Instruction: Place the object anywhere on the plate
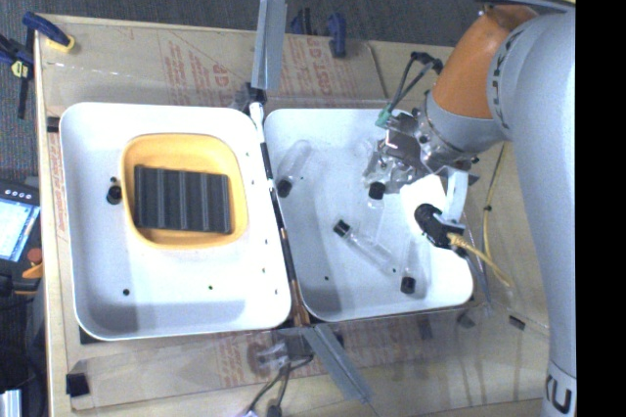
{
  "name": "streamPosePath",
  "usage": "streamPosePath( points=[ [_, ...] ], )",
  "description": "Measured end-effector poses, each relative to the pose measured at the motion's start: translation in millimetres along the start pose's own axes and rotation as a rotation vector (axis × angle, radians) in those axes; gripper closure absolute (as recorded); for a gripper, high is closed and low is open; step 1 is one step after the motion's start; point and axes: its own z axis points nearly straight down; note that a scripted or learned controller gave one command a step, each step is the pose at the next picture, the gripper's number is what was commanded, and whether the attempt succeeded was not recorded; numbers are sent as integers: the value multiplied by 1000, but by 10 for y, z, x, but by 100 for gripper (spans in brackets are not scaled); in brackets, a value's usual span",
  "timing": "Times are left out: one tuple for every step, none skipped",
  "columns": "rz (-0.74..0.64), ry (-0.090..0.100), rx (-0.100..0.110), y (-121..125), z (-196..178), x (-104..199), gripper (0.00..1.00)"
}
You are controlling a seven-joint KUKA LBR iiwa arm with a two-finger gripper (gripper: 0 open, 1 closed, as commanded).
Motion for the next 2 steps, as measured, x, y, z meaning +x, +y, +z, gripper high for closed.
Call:
streamPosePath(
  points=[
    [-259,-1,-3,-231,-230,748,100],
    [-581,-4,-5,12,150,1399,100]
  ],
)
